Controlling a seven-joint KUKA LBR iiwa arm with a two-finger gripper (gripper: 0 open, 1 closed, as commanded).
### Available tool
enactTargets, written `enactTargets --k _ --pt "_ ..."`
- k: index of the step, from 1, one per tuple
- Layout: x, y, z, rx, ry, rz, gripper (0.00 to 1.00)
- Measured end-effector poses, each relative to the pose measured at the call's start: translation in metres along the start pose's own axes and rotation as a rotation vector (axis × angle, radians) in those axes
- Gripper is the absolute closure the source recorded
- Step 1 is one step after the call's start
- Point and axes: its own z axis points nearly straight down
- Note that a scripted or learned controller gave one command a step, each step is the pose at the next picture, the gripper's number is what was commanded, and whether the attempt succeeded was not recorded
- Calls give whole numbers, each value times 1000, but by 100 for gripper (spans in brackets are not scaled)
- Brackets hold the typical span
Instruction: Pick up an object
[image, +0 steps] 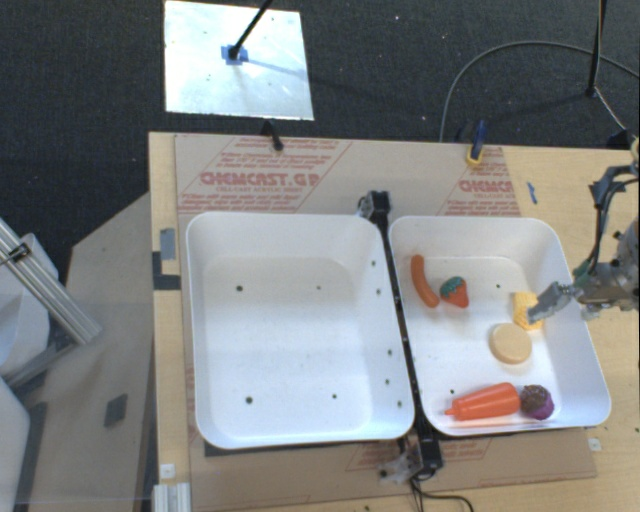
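Two shallow white bins sit side by side. The right bin (570, 270) holds a sausage (424, 281), strawberry (456, 291), yellow wedge (524, 309), cream disc (511, 344), carrot (485, 401) and purple piece (537, 402). The gripper (545, 300) hovers just beside the wedge; whether its jaws are wide or narrow cannot be told. Likely approaching: next it must lower and close.

The left white bin (290, 330) offers wide free floor. In the right white bin (470, 245), 6 things crowd the floor, but its middle-left part between them is open.
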Motion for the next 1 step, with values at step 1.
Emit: enactTargets --k 1 --pt "49 -5 148 -8 -6 -3 0"
